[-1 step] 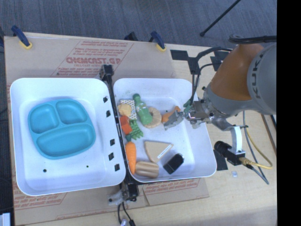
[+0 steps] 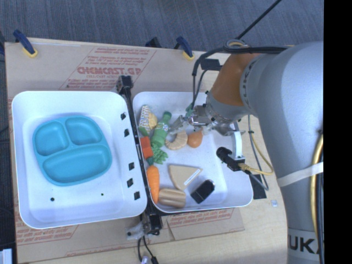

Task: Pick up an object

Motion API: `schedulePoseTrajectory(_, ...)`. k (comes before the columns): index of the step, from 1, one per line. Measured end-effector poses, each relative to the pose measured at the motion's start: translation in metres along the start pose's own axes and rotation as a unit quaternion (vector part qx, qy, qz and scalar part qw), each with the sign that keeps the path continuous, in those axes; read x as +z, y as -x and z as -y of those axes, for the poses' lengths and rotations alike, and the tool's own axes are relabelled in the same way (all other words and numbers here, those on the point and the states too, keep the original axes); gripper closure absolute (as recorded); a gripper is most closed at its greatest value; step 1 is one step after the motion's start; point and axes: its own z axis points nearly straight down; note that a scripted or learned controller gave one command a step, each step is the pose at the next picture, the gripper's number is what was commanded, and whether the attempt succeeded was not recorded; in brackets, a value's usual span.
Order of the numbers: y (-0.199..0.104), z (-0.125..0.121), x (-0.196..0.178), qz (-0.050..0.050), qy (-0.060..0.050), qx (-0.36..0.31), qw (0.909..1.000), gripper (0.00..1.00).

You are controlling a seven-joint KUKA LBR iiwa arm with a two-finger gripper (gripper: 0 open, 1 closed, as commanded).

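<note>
The gripper [image 2: 184,122] hangs low over the food heaped along the right bin's [image 2: 236,194] left edge, likely choosing; whether it pinches anything I cannot tell

— From where is the scene viewed?

— It is viewed by one fixed camera, placed above the bench [image 2: 49,59] and tilted down, so both white bins are seen at a slant.

— How are the bins framed?

— The left bin [image 2: 22,147] is placed toward 9 o'clock, the right bin [image 2: 242,194] near the centre. The arm [image 2: 280,98] is seen entering from 3 o'clock, large and near the lens. Grey floor [image 2: 82,10] is seen at 12 o'clock.
</note>
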Motion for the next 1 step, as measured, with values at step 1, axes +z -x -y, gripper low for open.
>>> schedulePoseTrajectory(1,-0.0352,-0.0132,-0.0006,0.005,0.002,-0.175,0.9846,0.0)
